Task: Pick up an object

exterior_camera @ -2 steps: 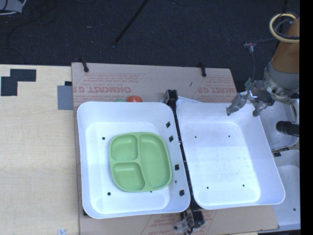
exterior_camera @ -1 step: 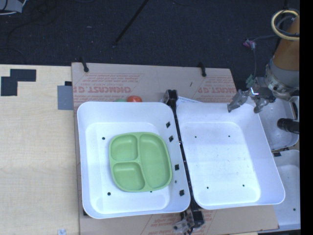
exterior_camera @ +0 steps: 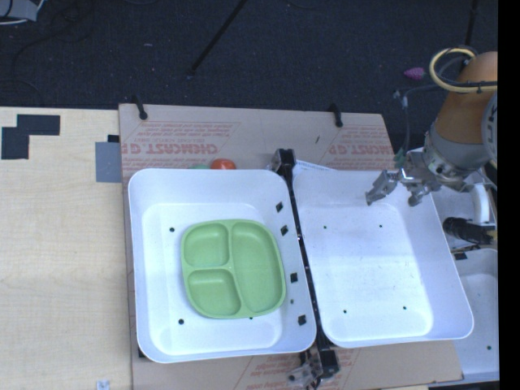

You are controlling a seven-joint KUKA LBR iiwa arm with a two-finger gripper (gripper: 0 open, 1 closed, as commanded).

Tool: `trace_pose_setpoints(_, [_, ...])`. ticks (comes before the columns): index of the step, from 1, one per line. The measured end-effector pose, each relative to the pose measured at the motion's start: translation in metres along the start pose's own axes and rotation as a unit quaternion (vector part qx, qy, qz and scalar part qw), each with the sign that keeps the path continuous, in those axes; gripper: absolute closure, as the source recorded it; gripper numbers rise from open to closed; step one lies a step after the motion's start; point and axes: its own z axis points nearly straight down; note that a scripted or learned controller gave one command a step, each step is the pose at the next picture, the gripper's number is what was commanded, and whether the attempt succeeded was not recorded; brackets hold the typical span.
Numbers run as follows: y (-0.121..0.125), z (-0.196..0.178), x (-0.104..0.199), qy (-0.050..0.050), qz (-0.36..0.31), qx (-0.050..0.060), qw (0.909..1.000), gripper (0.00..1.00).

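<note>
End effector (exterior_camera: 398, 189), fingers spread apart and holding nothing, over the upper right rim of the right bin (exterior_camera: 382, 331); green three-compartment plate (exterior_camera: 233, 267) lies flat in the left bin (exterior_camera: 154, 331), well to its left and lower.

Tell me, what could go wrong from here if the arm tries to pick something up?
1. The gripper hangs over the right bin, while the green divided plate lies in the left bin; closing here would likely grab nothing.
2. The plate lies flat and wide, so two fingers may find little edge to pinch and could slip off.
3. Crossing over, the arm could bump the raised rims where the bins meet.
</note>
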Motion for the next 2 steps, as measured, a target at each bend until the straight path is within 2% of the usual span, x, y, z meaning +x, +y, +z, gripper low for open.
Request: trace_pose_setpoints(2, [-0.001, 0.087, 0.011, 0.000, -0.002, 0.000, 1.0000, 0.00])
